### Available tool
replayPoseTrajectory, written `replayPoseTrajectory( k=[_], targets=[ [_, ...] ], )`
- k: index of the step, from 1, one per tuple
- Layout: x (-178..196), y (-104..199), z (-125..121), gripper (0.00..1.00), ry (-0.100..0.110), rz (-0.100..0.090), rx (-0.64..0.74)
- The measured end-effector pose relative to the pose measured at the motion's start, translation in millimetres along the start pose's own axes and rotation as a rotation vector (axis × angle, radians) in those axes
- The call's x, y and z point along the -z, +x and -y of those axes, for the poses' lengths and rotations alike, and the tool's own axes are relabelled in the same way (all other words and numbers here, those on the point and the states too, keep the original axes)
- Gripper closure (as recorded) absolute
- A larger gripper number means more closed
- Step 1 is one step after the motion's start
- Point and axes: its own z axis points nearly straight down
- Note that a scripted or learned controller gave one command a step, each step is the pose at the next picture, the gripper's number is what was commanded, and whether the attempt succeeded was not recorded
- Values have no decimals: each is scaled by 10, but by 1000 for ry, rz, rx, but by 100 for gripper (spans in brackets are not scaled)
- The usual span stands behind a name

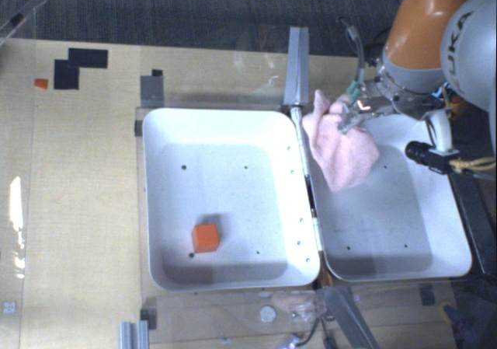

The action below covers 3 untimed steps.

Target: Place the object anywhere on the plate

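A pink cloth [342, 155] hangs bunched over the upper left corner of the right bin [404, 219], draping against the wall between the two bins. My gripper [351, 114] is at the top of the cloth, and its fingers are shut on a fold of it. The arm comes in from the right, its orange band above the wrist. A small orange cube [206, 238] lies on the floor of the left bin [233, 176], toward its front left and far from the gripper.
A grey post [296, 68] rises at the back between the bins. Black blocks [78, 66] and a small orange marker [41, 84] lie on the wooden bench at the far left. A black cable fitting [425, 155] juts from the arm over the right bin.
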Motion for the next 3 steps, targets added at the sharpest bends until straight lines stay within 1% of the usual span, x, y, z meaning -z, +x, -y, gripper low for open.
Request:
replayPoseTrajectory(
  k=[1,3],
  targets=[
    [-52,19,-19,100,2,-1,6],
    [-96,871,-290,100,-3,-1,812]
  ],
)
